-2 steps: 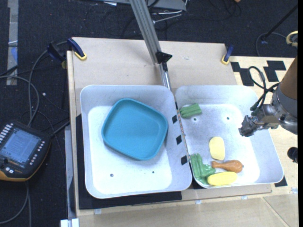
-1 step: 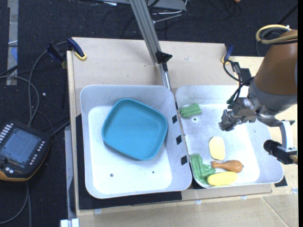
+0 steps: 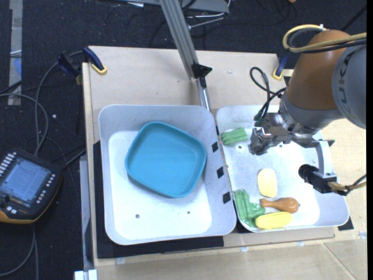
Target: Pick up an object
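The blue tray (image 3: pixel 166 158) in the left bin (image 3: pixel 116 127) looks like smooth matt plastic. Both white bins look plastic; the surface (image 3: pixel 145 80) is pale, matt wood. The orange band (image 3: pixel 317 69) shines glossy.

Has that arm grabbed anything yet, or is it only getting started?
Nothing looks picked up yet. The gripper hovers over the right bin, near the green toy. The pale yellow piece, drumstick, yellow piece and other green toy all lie in the bin. The blue plate sits in the left bin. Grasping and lifting remain.
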### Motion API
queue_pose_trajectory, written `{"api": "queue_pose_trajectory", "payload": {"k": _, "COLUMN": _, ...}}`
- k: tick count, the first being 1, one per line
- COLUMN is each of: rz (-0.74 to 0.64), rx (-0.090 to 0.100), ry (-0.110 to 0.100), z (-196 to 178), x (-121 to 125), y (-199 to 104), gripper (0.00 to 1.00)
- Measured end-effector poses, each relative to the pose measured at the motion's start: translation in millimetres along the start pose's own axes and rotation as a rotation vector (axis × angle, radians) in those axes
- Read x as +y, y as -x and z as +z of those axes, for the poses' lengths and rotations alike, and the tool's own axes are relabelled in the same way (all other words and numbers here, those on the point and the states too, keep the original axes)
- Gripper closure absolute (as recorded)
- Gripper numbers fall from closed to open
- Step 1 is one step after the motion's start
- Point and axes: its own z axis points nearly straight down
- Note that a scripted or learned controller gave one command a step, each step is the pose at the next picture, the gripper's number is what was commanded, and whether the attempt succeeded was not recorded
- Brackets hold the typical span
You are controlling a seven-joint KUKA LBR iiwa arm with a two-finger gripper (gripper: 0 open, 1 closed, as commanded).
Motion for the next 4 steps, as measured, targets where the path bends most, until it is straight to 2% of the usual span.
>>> {"api": "queue_pose_trajectory", "payload": {"k": 2, "rz": 0.0, "rx": 0.0, "ry": 0.001, "z": -12.1, "x": 54.2, "y": -80.7, "gripper": 1.0}}
{"api": "queue_pose_trajectory", "payload": {"k": 3, "rz": 0.001, "rx": -0.001, "ry": -0.001, "z": 5.7, "x": 92.5, "y": -122.1, "gripper": 1.0}}
{"api": "queue_pose_trajectory", "payload": {"k": 4, "rz": 0.003, "rx": -0.001, "ry": 0.001, "z": 2.3, "x": 115.1, "y": -140.6, "gripper": 1.0}}
